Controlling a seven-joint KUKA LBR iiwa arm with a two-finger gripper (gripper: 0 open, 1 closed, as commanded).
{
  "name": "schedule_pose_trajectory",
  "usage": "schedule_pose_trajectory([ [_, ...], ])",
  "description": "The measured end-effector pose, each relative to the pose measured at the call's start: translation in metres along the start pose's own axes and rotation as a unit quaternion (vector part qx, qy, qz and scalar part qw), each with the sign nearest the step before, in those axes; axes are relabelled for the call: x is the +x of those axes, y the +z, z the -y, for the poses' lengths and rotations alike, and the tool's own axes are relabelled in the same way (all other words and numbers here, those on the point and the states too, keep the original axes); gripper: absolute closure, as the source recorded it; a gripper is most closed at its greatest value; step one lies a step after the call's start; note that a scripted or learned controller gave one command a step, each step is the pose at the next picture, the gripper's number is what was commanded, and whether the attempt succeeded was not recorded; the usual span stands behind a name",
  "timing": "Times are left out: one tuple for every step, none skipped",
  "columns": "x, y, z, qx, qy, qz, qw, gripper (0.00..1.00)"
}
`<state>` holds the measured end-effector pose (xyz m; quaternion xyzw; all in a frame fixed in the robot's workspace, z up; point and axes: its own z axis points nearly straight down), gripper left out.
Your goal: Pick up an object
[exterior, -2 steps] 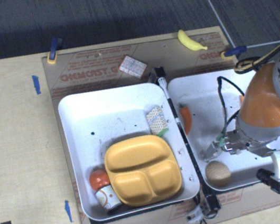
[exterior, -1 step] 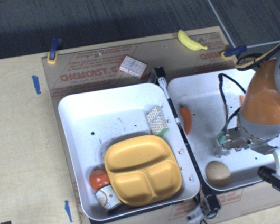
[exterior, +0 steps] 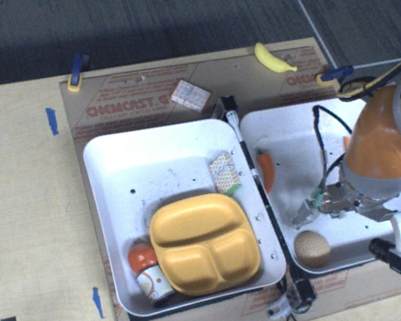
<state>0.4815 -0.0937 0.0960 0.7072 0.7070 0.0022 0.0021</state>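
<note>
Potato (exterior: 312, 247) just below gripper (exterior: 302, 215)

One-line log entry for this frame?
gripper: right bin, nothing visibly held | potato: just below | carrot: left wall

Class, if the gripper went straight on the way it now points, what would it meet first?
Probably the right bin's floor: the gripper points down and left there, above the potato; depth is unclear.

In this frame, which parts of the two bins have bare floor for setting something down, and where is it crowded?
Left bin: bare floor across its far half, bordered by the yellow tray and small packet; the near half is crowded by the tray and a toy. Right bin: bare in the far middle, between the carrot and arm; the near part holds the potato and gripper.
</note>
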Motion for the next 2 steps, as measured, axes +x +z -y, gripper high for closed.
schedule_pose_trajectory([
  [0.000,0.010,0.002,0.002,0.000,0.000,1.0000,0.00],
  [0.000,0.000,0.000,0.000,0.000,0.000,1.0000,1.00],
])
